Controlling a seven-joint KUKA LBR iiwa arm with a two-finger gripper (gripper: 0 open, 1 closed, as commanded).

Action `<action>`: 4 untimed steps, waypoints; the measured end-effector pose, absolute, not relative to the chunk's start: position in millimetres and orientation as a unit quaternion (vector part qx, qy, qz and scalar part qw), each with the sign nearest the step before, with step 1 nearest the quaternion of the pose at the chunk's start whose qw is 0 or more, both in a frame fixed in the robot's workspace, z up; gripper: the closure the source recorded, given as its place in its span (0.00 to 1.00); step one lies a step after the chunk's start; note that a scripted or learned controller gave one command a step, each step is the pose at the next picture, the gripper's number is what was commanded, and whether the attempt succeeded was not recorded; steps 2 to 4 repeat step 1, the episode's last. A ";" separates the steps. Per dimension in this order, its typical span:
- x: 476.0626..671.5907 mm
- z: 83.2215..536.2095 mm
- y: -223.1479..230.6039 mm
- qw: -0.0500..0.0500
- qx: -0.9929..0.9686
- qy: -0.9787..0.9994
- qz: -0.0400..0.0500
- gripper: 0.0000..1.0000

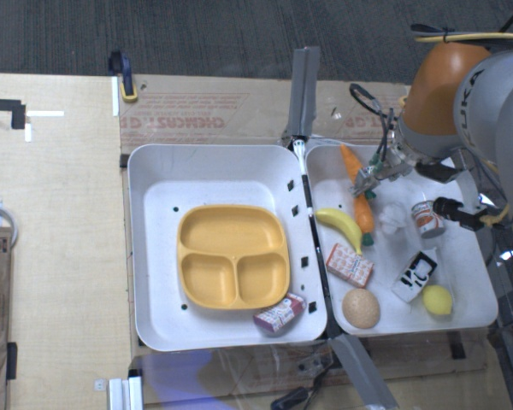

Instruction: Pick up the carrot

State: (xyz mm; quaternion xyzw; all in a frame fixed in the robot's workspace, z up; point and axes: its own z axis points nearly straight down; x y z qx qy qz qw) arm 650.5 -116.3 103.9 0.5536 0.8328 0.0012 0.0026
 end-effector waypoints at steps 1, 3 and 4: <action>659.6 192.4 -54.1 0.001 0.511 0.860 0.000 1.00; 659.6 192.4 -54.1 0.001 0.511 0.860 0.000 1.00; 659.6 192.4 -54.1 0.001 0.511 0.860 0.000 1.00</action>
